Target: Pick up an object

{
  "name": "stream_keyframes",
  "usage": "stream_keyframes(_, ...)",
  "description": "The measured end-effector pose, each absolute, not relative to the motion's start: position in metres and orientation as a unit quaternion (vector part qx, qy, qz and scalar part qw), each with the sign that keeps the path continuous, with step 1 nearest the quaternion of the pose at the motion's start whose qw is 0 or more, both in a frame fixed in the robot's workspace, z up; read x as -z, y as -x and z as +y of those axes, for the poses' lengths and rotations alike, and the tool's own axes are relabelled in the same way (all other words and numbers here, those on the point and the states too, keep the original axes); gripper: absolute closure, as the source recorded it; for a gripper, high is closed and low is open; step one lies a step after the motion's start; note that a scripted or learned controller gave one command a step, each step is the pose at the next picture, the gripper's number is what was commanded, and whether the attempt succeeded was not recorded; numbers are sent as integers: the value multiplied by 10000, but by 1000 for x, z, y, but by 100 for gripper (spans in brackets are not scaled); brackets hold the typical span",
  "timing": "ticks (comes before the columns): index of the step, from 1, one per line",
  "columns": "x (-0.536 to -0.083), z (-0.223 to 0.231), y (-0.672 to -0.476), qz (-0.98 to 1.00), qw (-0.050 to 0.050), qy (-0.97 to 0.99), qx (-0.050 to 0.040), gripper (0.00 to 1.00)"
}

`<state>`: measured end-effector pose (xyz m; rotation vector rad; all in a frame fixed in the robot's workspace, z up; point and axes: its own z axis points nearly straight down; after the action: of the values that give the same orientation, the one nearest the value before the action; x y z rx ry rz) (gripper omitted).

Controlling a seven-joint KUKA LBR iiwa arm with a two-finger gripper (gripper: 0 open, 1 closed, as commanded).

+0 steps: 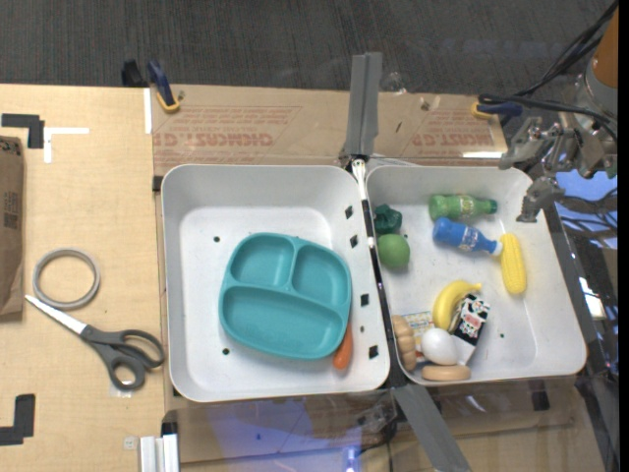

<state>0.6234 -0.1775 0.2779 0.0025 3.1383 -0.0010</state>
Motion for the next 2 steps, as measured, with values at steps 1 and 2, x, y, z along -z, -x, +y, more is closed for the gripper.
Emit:
stream_keyframes(1, -159, -168, -650, 9996, 10, 277, 2, 0)
stream_keyframes(2, -92, -152, -623, 9994, 1, -342, -2, 0)
